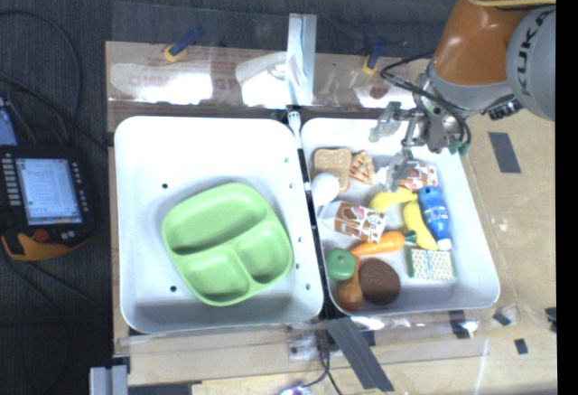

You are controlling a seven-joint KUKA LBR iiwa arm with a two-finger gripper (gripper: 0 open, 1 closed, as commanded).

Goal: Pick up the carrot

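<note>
The end effector [404, 142] hangs over the far part of the right bin [477, 280]. Its fingers appear spread apart with nothing between them.

**Target location.** The carrot [379, 245] lies well below the end effector in the camera view, nearer the front of the bin. It is orange, with its tip pointing toward the blue bottle [434, 215].

**Risk 1: wrong object.** A small red-and-white carton [417, 176] lies just below the fingers. A straight descent from here would likely meet it rather than the carrot.

**Risk 2: crowded grasp.** The carrot is hemmed in:
- the banana [405, 206] just above it;
- a printed carton [359, 221] at its upper left;
- a brown round item [379, 281] just below it;
- a green round item [340, 264] at its lower left.

Fingers closing here may pinch a neighbour as well, or push the carrot aside.

**Risk 3: slip.** The carrot is tapered and lies at a slant. A grip near the thin end would probably slide off.
</note>
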